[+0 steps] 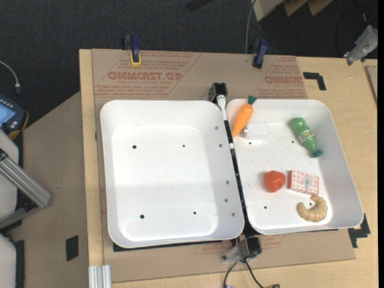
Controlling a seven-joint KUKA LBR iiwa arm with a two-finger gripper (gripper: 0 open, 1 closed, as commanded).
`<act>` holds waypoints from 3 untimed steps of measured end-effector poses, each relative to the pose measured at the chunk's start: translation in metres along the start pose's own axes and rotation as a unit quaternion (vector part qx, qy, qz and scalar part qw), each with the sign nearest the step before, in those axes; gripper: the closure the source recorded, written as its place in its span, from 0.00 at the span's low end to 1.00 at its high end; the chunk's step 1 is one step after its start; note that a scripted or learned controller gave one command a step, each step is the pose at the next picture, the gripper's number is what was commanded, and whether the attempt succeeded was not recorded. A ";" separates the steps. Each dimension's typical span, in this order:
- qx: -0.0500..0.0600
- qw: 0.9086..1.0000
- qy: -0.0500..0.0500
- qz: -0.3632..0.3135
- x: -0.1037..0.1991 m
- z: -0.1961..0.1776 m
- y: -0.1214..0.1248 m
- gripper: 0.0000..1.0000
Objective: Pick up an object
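The right bin holds several objects. An orange carrot lies at its far left corner, with a small pale block beside it. A green bottle lies near the far right. Toward the front sit a red rounded piece, a pink-and-white box touching its right side, and a tan curved pastry-like piece. A grey part that looks like my gripper hangs at the upper right edge, well off the bins and above nothing in them.
The left bin stands beside the right one, with a black strip between them. Two blue clamps grip the far edge of the brown board. Cables and a connector lie at the front.
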State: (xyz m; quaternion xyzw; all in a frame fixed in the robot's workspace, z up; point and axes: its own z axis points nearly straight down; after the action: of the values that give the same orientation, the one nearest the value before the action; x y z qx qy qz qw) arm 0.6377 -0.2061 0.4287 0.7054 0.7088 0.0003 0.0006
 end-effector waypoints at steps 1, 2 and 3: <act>-0.004 1.000 -0.002 0.002 0.011 -0.108 -0.062 0.00; 0.003 1.000 0.001 0.000 0.021 0.013 0.028 0.00; -0.005 1.000 -0.001 0.002 0.043 -0.114 -0.054 0.00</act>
State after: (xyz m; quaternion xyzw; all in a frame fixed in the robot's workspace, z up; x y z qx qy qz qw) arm 0.5831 -0.1633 0.5430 0.7065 0.7077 0.0030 0.0052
